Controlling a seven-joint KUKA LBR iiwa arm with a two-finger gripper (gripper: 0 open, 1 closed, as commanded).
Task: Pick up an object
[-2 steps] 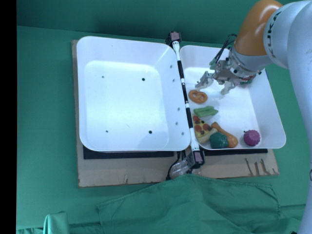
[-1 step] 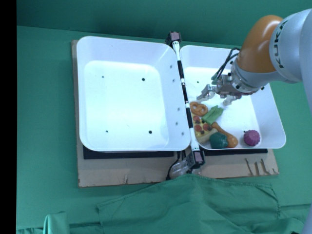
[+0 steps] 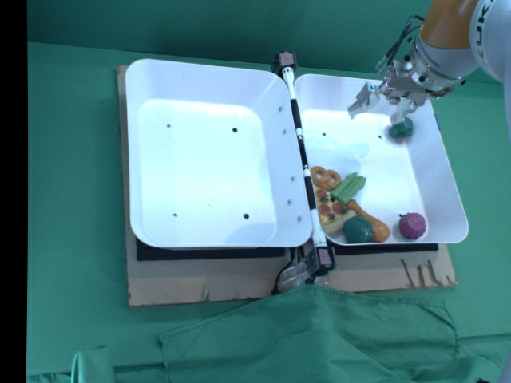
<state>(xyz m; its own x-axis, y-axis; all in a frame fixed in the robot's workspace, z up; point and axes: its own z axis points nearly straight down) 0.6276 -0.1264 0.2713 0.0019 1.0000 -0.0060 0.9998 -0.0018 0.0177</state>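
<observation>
A small dark-green lumpy toy (image 3: 402, 128) sits in the right white bin (image 3: 447, 190), near its far wall. The grey two-finger gripper (image 3: 389, 102) hovers just above it, fingers spread wide: the approach step, seemingly. Next it must descend and close. Other toy foods (image 3: 347, 206) cluster well apart, nothing obstructing.

Gripper: the gripper (image 3: 385, 108) hangs over the right bin's (image 3: 447, 186) far side, fingers (image 3: 358, 102) spread.
Green toy: the green toy (image 3: 401, 128) lies beneath.
Near-left corner: pretzel (image 3: 323, 176), pizza slice (image 3: 332, 213).
</observation>
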